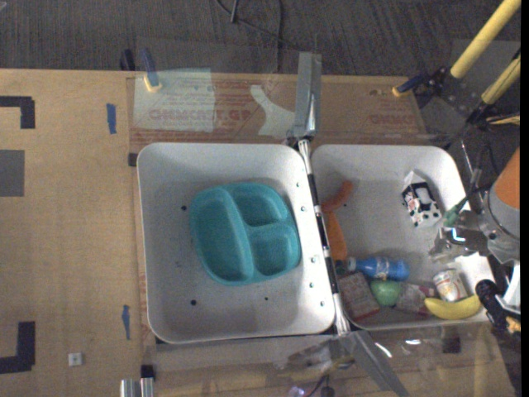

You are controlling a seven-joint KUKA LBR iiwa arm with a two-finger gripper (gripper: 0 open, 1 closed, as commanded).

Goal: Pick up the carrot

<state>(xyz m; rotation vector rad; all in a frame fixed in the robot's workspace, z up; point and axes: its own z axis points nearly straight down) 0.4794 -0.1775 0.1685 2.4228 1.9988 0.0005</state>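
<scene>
You saw the left bin (165,246) carrying a teal divided plate (245,231). The right bin (376,160) held the clutter. The carrot (334,222) lay along its left wall, well apart from the gripper (455,236) at the right rim; whether the gripper was open or closed could not be determined.

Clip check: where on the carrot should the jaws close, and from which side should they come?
Probably mid-length on the carrot, from straight above. It lies flat in the right bin, bent, right beside the wall it shares with the left bin. Closing across its narrow width suits its long shape, though the wall-side clearance looks tight. The blue bottle crowds its lower end.
</scene>
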